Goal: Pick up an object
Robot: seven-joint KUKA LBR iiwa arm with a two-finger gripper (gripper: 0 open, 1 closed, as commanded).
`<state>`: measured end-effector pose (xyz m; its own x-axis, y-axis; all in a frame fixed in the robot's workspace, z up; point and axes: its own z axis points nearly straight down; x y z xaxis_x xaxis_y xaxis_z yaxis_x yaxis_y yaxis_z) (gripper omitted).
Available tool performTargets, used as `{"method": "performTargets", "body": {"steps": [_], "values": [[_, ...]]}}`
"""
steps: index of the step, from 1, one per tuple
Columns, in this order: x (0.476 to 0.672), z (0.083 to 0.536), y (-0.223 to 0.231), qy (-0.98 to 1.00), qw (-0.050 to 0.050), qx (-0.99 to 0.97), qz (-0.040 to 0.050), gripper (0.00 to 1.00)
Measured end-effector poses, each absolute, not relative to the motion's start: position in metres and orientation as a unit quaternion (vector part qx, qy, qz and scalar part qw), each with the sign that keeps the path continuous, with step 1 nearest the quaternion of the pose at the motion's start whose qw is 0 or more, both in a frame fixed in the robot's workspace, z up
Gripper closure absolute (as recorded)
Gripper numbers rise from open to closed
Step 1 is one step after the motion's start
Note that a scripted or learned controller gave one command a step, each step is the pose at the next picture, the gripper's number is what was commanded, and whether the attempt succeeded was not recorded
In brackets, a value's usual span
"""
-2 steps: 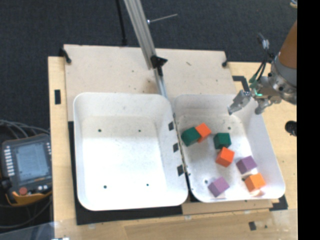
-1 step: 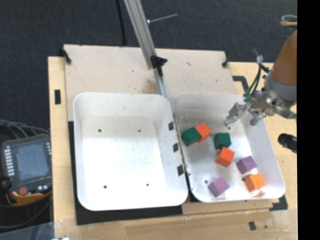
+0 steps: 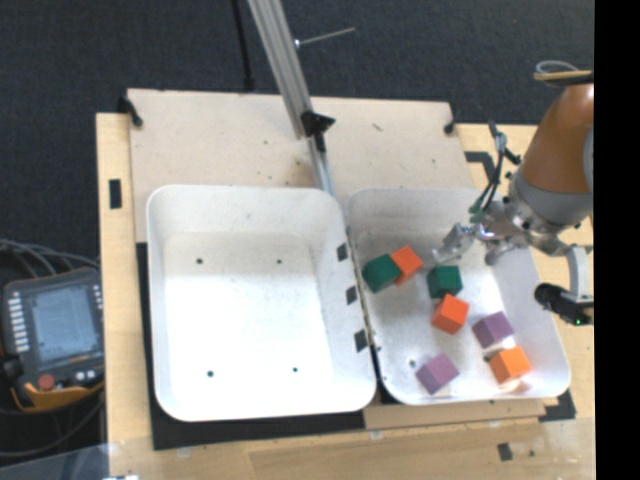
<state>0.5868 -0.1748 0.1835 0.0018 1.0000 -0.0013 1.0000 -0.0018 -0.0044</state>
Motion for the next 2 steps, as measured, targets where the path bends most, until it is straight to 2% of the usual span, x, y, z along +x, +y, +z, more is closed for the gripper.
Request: {"method": "performTargets", "body": {"steps": [1, 2], "values": [[0.589, 0.122, -0.171, -0.706, 0.001, -0.709, 0.0019, 0.00], [0.591, 0.137, -0.173, -0.703, -0.002, -0.711, -0.0010, 1.00]]}}
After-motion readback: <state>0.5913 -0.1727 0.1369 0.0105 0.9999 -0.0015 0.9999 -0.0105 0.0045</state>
